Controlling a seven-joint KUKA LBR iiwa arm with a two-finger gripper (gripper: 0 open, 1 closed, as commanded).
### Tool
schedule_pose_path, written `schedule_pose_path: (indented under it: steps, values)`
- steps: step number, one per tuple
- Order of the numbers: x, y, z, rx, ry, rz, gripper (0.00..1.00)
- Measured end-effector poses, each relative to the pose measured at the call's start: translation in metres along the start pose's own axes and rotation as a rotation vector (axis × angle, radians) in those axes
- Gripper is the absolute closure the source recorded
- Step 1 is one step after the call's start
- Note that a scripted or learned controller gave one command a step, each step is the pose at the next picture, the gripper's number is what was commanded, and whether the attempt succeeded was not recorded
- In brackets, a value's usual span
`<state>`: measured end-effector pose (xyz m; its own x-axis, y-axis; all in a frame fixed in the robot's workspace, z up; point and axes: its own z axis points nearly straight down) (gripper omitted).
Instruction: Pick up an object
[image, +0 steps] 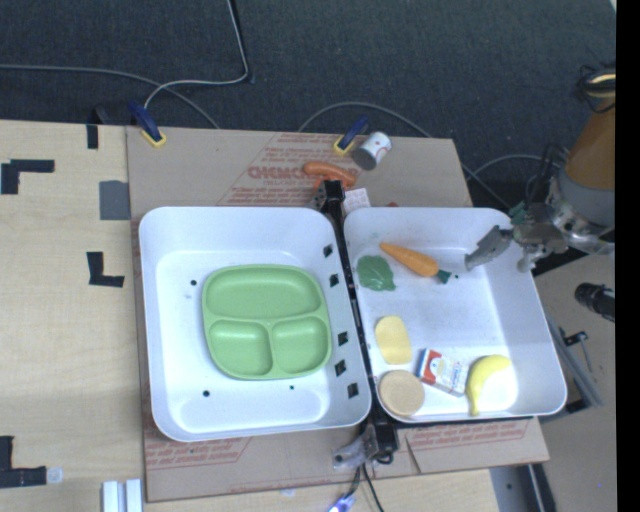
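My claw (508, 250) is spread wide and holds nothing; just left of it lies a smooth, tapered orange carrot (410, 260).

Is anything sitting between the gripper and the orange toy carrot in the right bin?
Nothing visible. The gripper hangs over the right white bin, with bare floor between it and the orange toy carrot.
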<state>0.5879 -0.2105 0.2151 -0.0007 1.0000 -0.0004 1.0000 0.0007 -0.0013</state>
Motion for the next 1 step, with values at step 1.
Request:
schedule_pose_path:
  steps: [1]
  values:
    - [0.0453,0.0350,0.1068,0.003,0.002,-0.001,0.00]
